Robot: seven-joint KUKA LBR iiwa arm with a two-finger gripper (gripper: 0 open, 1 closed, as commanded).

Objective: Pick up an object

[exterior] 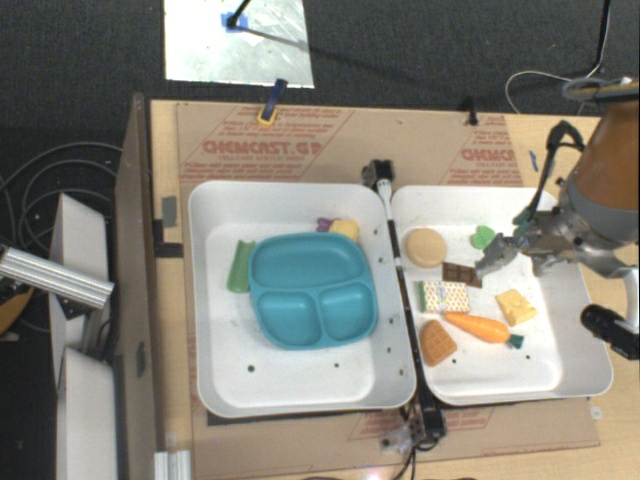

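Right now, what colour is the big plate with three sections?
The plate is teal blue, sitting in the left bin; the camera view shows it clearly.

The table [330, 138] is topped with a tan protective sheet printed in red lettering, reading roughly "CHEMCAST" (partly hidden). Around it lies a dark, speckled floor [80, 58]. On the floor beyond the table's far edge rests a shiny, silvery square sheet [240, 28] catching bright light. To the left, black cables [40, 218] loop over the floor beside a white boxy structure [80, 298] and a ribbed metal bar [55, 276].
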